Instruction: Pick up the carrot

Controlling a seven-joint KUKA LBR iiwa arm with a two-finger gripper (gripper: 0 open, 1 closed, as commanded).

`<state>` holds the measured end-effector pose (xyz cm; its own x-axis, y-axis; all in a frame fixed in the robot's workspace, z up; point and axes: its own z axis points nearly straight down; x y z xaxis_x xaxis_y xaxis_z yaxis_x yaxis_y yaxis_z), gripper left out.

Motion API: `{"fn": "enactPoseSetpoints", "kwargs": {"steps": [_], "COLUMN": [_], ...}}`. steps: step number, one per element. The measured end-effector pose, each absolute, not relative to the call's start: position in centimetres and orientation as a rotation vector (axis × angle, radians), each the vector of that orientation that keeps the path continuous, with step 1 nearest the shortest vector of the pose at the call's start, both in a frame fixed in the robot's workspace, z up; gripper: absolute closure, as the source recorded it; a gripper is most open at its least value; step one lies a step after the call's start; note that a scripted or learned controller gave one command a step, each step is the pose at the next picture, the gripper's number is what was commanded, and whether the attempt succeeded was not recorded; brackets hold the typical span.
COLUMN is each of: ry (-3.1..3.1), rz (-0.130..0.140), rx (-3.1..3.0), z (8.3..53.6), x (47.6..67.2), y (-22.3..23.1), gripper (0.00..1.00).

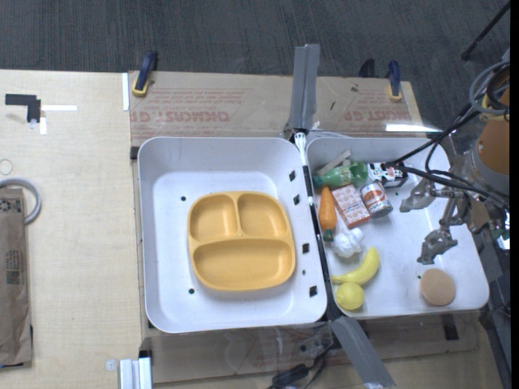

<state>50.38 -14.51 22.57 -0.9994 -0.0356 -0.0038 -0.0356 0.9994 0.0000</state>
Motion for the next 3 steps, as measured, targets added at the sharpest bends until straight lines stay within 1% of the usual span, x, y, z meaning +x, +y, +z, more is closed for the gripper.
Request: {"fn": "enactPoseSetpoints", "kwargs": {"steps": [1,2,3], "ry": [3.134,3.134,3.131], "rz": [0.001,0.001,-0.001], "rx": [-0.051,-0.052,-0.19], "z": [23.5,23.5,40.2], "x": [50.5,50.5,52.3], "y": [-14.5,-14.5,-17.4], "gripper": [1.0,0.0,0.0]}}
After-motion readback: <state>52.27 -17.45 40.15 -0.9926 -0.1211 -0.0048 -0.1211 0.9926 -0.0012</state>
